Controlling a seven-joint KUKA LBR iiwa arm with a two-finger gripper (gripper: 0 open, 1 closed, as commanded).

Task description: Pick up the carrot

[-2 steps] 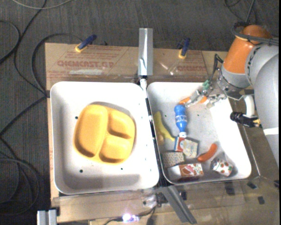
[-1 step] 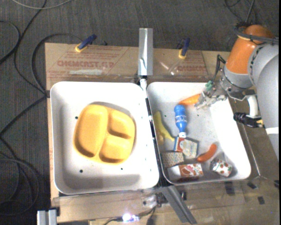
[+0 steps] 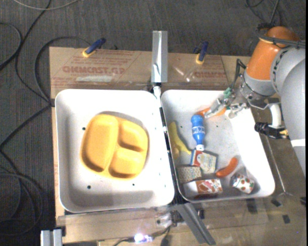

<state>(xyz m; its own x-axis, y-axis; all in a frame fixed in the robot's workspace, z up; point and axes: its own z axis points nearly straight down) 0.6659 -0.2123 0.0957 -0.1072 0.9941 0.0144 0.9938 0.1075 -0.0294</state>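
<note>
The carrot (image 3: 214, 109), a small orange piece, is at the top of the right bin (image 3: 267, 155), just right of the blue bottle's cap. My gripper (image 3: 228, 105) reaches in from the right over the bin's upper right corner. Its fingers are closed around the carrot's right end, and the carrot's tip sticks out to the lower left. The grey arm with its orange band (image 3: 269, 55) rises behind the gripper.
The right bin also holds a blue bottle (image 3: 197, 129), a yellow banana (image 3: 177, 141), an orange-red sausage-like piece (image 3: 227, 167), small cartons (image 3: 203, 160) and a patterned cup (image 3: 243, 182). A yellow divided tray (image 3: 114, 145) sits in the left bin (image 3: 66, 137).
</note>
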